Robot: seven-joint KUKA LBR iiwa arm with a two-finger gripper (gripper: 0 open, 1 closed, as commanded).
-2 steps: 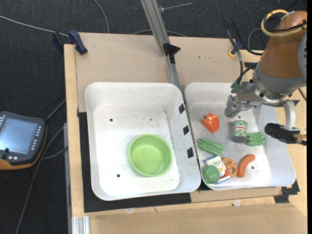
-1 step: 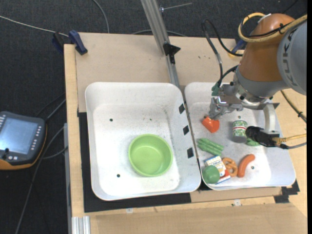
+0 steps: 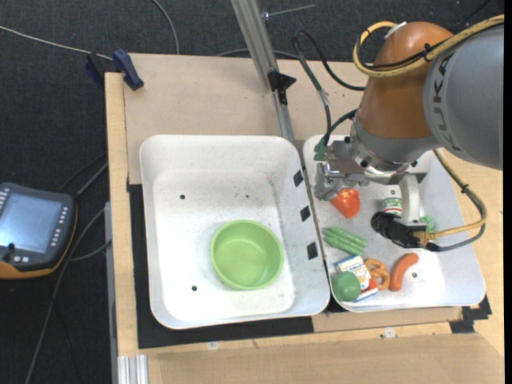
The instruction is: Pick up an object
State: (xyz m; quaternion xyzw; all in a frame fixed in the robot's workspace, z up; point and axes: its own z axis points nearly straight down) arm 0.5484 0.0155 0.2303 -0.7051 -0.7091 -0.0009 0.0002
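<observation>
My gripper (image 3: 334,184) hangs low over the back left part of the right bin (image 3: 472,272), under the grey and orange wrist. An orange-red toy vegetable (image 3: 347,204) sits right at its tip; whether it is gripped or just lying beneath is hidden. In front of it lie a green pea pod (image 3: 346,239), a small printed box (image 3: 358,267), a green ball (image 3: 346,287), a pretzel (image 3: 378,273) and a red sausage (image 3: 402,269).
The left bin (image 3: 172,170) holds a light green bowl (image 3: 246,254) near its front. A small white and green container (image 3: 391,206) stands in the right bin, partly behind the wrist. The divider between the bins runs just left of the gripper. A metal post (image 3: 258,34) rises behind.
</observation>
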